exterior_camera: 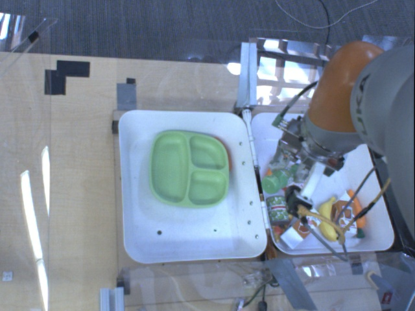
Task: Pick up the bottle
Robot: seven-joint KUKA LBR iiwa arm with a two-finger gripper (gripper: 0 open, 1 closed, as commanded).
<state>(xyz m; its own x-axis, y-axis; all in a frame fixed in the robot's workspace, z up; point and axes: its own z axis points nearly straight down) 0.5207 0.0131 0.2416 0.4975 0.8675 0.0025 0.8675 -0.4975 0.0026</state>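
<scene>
Hovering: tool (290, 167) over right bin (382, 238) clutter, nr green bottle (271, 183); can't tell tool state.

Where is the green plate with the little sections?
The green plate lies in the left white bin, toward its upper middle, across the divider from the right bin where the arm reaches.

From where I stand, no writing can be made out anywhere. The small green-and-red printed packet (277, 207) at the left edge of the right-hand shallow white bin (382, 235) carries some kind of label (too small and blurred to read). The black L-shaped tape marks (65, 76) on the pale wooden table (58, 193) are plain shapes, not letters or numbers.
</scene>
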